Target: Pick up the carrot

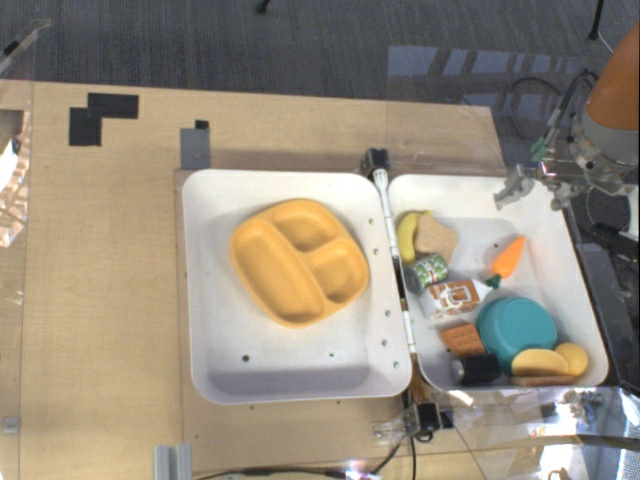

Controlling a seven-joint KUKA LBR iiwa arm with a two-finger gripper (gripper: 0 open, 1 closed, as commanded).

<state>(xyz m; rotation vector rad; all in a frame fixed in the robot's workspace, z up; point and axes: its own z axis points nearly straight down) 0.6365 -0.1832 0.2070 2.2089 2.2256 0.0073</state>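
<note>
The gripper [532, 186] hangs over the far right corner of the right bin [585, 298]; whether it is spread or pressed together cannot be told from here, and nothing is seen in its grasp. Just below it and slightly toward the bin's middle lies the carrot [508, 258] (orange, green stub pointing away from the tool), apart from it. Farther out sit a teal bowl [514, 330], a banana [406, 235] and a small can [431, 271]. Well beyond, the left bin [215, 268] carries a yellow divided plate [299, 261].
</note>
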